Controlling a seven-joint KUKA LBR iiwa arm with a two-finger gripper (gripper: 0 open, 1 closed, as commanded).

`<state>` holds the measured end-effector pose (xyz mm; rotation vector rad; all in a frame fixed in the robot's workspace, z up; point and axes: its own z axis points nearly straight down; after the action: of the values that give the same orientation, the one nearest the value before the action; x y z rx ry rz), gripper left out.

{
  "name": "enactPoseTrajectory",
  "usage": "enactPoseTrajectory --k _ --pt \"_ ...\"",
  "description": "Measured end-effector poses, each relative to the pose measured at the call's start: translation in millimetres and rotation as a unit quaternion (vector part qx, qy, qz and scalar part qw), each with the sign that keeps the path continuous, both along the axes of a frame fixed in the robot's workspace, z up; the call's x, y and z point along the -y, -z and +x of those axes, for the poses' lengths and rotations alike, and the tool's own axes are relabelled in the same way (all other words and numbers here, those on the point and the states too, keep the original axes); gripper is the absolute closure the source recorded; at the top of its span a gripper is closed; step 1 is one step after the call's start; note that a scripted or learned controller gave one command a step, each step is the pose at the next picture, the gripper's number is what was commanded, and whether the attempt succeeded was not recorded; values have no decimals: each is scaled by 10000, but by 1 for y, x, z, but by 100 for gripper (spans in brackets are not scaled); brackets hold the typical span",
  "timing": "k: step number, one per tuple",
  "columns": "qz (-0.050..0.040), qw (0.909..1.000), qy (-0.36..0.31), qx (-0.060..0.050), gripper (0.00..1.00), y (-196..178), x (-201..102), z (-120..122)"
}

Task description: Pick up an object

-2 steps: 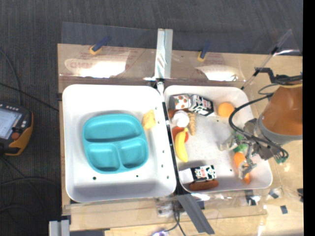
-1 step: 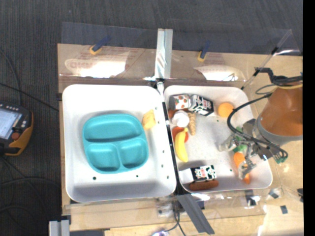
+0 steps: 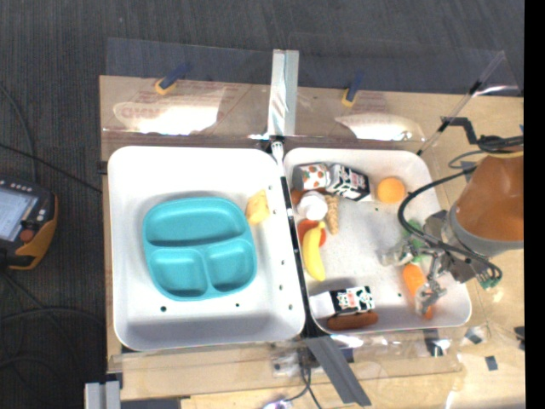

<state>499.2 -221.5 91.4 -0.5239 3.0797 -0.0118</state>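
The pincer (image 3: 426, 286) is hanging by the right bin's (image 3: 400, 228) right wall, touching a carrot (image 3: 413, 278); grip unclear.

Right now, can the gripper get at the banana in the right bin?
Probably yes. The banana lies uncovered by the divider wall, and the gripper is across bare bin floor from it; that wall close beside it may crowd the fingers.

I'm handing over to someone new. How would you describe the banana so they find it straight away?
Look in the right bin, along its left wall beside the divider between the two bins. The banana lies there about halfway down, lengthwise along the wall, below a white round item and above a cow-print carton. It is the only long, curved, plain yellow thing in that bin.
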Motion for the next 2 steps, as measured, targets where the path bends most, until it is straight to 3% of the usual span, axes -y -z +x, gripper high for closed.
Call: enactPoseTrajectory --k 1,2 --pt "-6 10000 -3 -3 100 -10 -1 1" --pt "31 9816 1908 -37 100 0 2 62"
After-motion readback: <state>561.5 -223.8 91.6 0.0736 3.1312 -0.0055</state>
